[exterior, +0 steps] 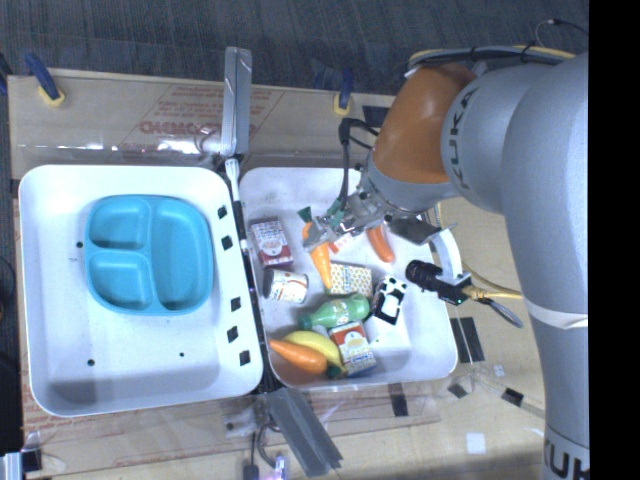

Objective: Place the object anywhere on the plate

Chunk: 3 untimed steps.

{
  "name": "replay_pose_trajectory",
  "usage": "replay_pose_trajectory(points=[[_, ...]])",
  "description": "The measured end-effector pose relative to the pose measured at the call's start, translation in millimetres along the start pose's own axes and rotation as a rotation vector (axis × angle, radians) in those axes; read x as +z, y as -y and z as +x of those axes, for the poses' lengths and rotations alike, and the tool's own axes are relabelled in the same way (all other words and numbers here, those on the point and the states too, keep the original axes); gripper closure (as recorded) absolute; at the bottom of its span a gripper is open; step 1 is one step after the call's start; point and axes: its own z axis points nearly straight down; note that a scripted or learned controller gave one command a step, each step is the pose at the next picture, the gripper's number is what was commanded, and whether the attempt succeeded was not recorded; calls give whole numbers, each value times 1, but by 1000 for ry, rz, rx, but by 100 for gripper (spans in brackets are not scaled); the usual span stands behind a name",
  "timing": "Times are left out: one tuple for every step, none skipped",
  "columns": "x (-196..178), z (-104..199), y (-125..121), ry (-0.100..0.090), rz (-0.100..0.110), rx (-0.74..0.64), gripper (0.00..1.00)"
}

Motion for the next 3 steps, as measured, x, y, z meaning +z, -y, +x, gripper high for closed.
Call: replay_pose_trajectory(points=[[-19,62,-101,0,-1,-180,100],[-19,131,-126,1,-2,-182,100],[40,192,-84,-1,3,-234,100]])
